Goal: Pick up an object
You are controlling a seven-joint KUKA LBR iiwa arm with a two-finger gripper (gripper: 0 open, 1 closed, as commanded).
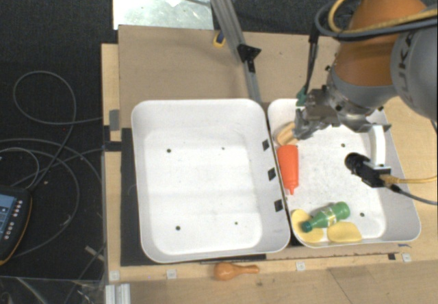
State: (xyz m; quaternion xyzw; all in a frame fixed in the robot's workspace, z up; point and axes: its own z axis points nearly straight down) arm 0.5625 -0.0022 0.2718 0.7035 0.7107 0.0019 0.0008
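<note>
The right bin (400, 217) holds an orange carrot-shaped toy (289, 167) along its left wall. A green bottle (326, 216) lies near the front, resting across two pale yellow pieces (344, 232). A tan curved object (285, 133) lies at the bin's back left. My gripper (304, 124) hangs low over that back left corner, right beside the tan object and just behind the carrot toy's top. Its fingers are dark and bunched together from this angle, and I see nothing clearly between them.
The left bin (202, 179) lies beside the right one. A small orange pear-shaped toy (235, 270) lies on the bench in front of the bins. A grey tripod leg (229, 18) slants down toward the bins' back edge. Cables trail on the floor at left.
</note>
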